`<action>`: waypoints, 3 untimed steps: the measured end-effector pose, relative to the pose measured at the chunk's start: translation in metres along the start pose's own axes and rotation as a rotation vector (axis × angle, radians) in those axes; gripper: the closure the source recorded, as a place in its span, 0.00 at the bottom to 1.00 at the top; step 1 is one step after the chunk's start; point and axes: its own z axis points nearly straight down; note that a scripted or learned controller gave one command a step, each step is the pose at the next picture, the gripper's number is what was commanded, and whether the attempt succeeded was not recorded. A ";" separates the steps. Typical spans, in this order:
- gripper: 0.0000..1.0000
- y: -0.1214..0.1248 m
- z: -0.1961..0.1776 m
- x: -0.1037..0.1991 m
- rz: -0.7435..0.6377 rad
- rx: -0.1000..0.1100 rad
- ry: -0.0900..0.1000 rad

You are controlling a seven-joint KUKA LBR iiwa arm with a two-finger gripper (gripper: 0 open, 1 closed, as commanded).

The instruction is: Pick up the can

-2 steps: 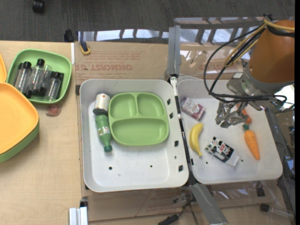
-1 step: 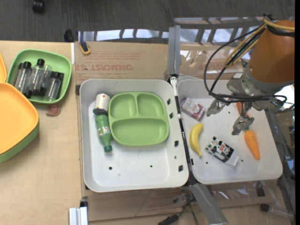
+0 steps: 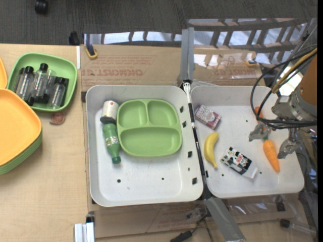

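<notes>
Nearest, a black-and-white box (image 3: 237, 161) lies in the right bin (image 3: 292, 188). The gripper (image 3: 273, 139) hovers spread over a carrot (image 3: 271, 155), holding nothing. The can (image 3: 109, 109) lies untouched in the left bin (image 3: 146, 190), so everything remains.

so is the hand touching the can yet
Apart. The camera view shows the hand over the right bin by the carrot, while the can lies in the left bin beside the green plate.
</notes>
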 end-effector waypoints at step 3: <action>0.00 -0.018 0.007 0.005 -0.321 0.001 -0.002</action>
